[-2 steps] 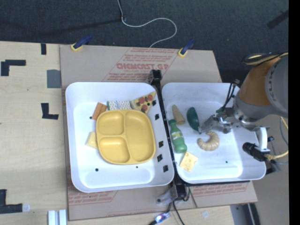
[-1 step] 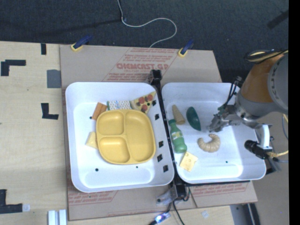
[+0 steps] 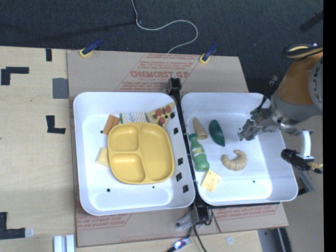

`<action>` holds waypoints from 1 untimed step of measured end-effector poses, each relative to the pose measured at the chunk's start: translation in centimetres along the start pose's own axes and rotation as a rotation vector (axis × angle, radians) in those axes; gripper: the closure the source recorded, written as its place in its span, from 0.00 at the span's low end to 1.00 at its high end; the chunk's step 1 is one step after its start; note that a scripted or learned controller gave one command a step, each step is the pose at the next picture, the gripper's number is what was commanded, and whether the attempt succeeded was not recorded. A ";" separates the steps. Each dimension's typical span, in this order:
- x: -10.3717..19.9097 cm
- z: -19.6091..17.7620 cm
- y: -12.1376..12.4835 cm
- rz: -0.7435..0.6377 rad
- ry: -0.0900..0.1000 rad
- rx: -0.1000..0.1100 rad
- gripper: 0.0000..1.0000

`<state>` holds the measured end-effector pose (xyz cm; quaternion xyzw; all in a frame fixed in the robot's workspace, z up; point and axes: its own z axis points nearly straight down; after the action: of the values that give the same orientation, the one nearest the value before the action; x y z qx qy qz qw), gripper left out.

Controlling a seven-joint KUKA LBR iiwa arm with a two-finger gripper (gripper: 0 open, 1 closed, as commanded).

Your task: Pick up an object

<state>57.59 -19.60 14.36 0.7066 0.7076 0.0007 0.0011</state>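
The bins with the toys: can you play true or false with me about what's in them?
1. The yellow plate lies in the left bin. True.
2. The croissant sits on the yellow plate. False: it lies in the right bin.
3. The claw is over the right bin. True.
4. The green bottle stands upright. False: it lies on its side.
5. The dark green thing is in the left bin. False: it's in the right bin.

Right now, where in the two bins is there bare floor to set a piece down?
Right white bin: bare floor along the near edge, right of the yellow cheese wedge and below the tan croissant. Left white bin: a bare strip below the yellow divided plate. Crowded behind that plate and along the divider.
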 end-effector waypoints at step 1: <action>0.8 -5.4 -0.6 -0.001 0.000 -0.001 1.00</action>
<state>56.95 -18.84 19.72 0.7063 0.7079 0.0011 0.0014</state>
